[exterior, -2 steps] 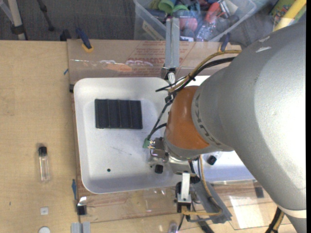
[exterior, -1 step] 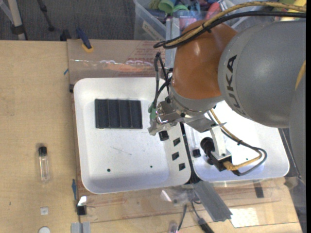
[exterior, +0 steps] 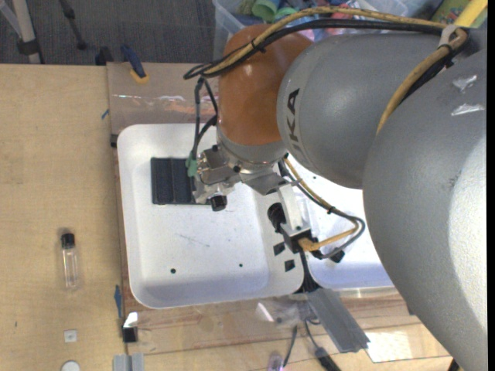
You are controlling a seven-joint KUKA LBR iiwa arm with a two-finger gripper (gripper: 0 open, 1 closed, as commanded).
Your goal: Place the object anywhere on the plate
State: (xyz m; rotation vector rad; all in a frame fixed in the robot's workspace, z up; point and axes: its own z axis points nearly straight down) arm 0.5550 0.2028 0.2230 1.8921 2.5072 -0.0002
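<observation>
Hand (exterior: 207,178) low over the left bin (exterior: 147,277), beside a dark flat block (exterior: 170,180) — grip impossible to tell. Best lowered squarely, closing gently.

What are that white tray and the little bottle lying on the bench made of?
The white tray looks like moulded plastic: smooth, slightly glossy, with rounded corners and a soft sheen. The little bottle seems to be clear glass or clear plastic with a dark cap; it is too small to tell which. The bench looks like pale wood.
</observation>
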